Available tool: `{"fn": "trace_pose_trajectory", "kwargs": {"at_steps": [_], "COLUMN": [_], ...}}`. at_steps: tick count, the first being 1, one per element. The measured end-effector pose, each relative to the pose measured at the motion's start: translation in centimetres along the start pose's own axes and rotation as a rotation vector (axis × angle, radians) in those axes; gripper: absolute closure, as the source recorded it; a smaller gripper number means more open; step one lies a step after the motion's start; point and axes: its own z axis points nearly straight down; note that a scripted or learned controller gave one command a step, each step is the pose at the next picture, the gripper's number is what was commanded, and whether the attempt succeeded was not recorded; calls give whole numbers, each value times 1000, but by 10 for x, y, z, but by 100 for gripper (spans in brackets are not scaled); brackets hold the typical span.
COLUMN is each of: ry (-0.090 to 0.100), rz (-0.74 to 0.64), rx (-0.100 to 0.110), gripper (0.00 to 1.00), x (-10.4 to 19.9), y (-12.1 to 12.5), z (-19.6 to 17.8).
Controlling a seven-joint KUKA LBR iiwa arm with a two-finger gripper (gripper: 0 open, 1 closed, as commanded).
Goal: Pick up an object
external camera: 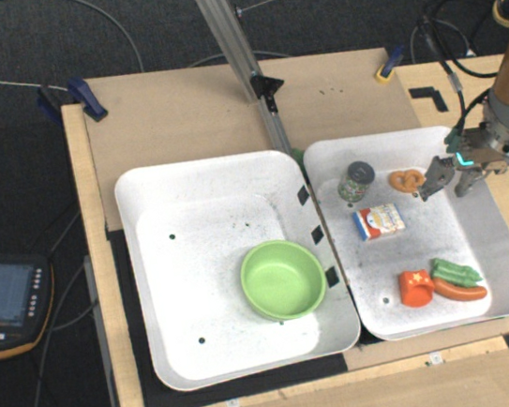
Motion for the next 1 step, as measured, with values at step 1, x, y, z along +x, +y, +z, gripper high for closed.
{"fn": "trace_pose_trajectory", "kwargs": {"at_steps": [1], "ry": [0], "rz": [0], "rx": [0], "gripper": [0], "x": [0], "y": [0], "z": [0]}}
